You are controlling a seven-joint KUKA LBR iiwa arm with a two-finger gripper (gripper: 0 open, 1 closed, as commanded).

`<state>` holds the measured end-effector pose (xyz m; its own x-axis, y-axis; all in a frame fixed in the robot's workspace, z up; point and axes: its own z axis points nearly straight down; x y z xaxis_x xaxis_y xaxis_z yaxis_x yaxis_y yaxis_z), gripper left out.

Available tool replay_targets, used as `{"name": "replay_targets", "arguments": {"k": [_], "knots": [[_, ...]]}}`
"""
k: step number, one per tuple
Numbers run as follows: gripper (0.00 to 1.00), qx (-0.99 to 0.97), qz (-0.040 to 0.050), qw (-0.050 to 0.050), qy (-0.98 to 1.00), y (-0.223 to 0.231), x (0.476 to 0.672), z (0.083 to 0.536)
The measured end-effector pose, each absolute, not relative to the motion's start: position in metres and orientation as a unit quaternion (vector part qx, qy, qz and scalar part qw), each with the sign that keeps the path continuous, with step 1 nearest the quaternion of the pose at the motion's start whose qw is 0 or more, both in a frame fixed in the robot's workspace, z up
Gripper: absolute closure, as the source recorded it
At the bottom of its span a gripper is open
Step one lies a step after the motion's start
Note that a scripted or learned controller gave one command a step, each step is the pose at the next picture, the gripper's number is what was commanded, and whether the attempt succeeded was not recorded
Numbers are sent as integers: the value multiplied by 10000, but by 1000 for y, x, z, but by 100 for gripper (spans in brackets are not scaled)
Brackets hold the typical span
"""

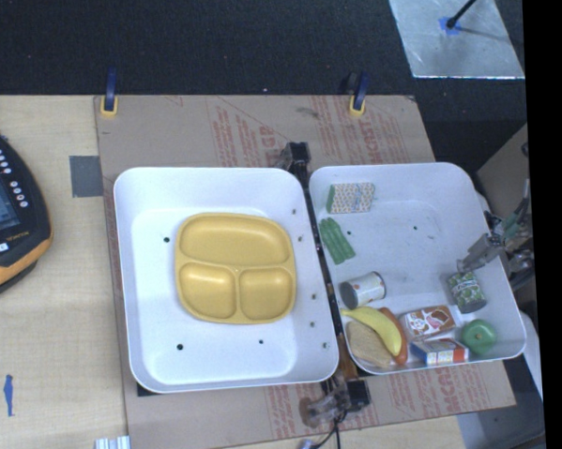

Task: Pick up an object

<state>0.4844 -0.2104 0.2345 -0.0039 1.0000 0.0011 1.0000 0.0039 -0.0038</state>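
Lower right of the frame, right bin (405, 179), near corner: a cluster of small goods. Green apple (478, 334), round, smooth, likely firm and somewhat slippery; best pinched across its widest part. Just left of it, a small red-and-white packet (427, 322) and a short tube-like item (441, 356), both probably light. Next left, a banana (378, 325), yellow, curved, soft-skinned, lying on a tan round piece (366, 345); a grip at mid-length looks safest, gently, since it would bruise.

Middle of the right bin: a small white can (364, 288) on its side, stiff, apt to roll. At the bin's right wall, a small dark green block (468, 292), seemingly light and easy to pinch across its flat sides. The gripper (489, 247) sits just above it at the frame's right edge; whether its fingers stand apart or closed, I cannot tell, and nothing shows between them.

Farther up: a green ribbed bar (336, 239) and a pale speckled packet (352, 197), flat, hard to get under.

Left bin (138, 273): a yellow divided tray (234, 266).
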Motion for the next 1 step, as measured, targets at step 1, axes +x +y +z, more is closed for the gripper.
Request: {"name": "replay_targets", "arguments": {"k": [1], "knots": [[0,-7046,20,20,-7096,-122,537,157]]}}
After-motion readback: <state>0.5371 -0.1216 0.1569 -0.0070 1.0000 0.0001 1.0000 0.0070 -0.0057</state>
